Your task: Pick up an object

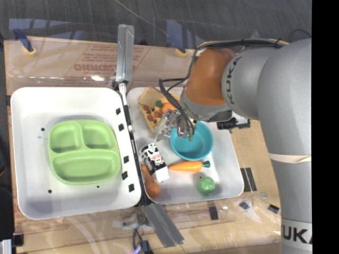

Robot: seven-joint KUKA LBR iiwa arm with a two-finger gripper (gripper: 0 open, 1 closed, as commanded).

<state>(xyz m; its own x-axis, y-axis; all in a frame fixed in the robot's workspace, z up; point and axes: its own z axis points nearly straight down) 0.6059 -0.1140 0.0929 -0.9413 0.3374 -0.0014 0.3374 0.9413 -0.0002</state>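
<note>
My gripper (178, 127) hangs low in the right bin (228, 168), at the left rim of a blue bowl (193, 144) and just right of a pizza slice (151, 109). Nothing shows between its tips. In front of it lie a cow-patterned milk carton (153, 161), an orange carrot (186, 166), a green apple-like fruit (206, 184) and a brown oblong piece (151, 185) by the bin's front left corner. The arm's orange band (209, 78) hides the bin's back right part.
The left bin (26, 115) holds a green divided plate (83, 151). A metal divider bar (125, 52) runs between the two bins. The grey arm (280, 99) covers the bench's right side.
</note>
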